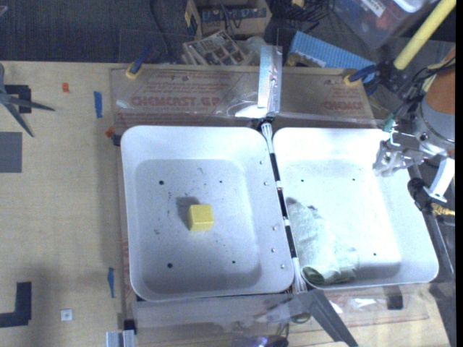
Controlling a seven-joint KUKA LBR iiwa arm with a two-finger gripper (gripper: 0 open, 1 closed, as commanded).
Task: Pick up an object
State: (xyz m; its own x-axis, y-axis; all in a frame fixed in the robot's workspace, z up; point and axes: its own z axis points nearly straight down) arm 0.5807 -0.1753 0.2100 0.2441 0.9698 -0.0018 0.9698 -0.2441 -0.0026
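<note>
Rolled whitish cloth (318,244) nearest cam, along left wall of right bin (391,266), greenish end at front corner. Yellow block (201,217) mid-floor of left bin (137,194), clear of walls. Gripper (394,157) parked at right bin's far-right rim, nothing visibly held; spread can't be told. Looks like pre-approach step. Next prob.: pick target, center above, descend.

Yellow block (201,217) near centre of left bin (137,150). Rolled pale cloth (318,248) along right bin (412,266) left wall. Tool (391,157) over right bin's far right rim.
</note>
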